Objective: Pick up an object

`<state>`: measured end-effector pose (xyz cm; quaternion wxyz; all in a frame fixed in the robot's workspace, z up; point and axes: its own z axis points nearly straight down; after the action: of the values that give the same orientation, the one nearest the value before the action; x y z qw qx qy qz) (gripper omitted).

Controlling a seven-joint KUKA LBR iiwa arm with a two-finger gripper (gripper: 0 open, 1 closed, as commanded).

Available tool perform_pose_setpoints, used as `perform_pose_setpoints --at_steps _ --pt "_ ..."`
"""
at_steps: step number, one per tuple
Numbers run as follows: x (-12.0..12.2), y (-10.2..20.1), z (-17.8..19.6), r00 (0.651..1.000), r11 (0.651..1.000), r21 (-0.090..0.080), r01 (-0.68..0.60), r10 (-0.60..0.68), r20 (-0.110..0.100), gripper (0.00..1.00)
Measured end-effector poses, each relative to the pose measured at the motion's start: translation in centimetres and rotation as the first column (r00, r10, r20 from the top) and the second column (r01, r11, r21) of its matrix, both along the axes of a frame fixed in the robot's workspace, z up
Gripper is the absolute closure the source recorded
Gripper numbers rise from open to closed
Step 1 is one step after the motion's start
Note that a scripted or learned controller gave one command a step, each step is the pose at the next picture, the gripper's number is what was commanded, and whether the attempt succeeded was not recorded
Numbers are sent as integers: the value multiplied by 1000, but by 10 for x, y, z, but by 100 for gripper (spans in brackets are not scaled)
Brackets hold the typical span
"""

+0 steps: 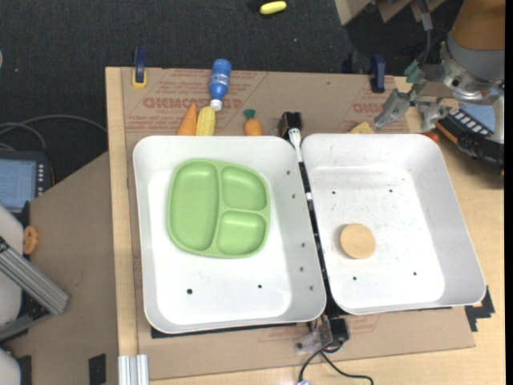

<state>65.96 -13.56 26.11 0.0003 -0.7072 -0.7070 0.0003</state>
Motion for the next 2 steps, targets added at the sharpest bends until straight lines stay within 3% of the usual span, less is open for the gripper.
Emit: perform_pose_setpoints --at_steps 1,2 --pt "-53 -68 -166 1000 1000 -2 -2 2 5 0" --pt "-27 66 -68 1000 1000 3 -14 14 15 0"
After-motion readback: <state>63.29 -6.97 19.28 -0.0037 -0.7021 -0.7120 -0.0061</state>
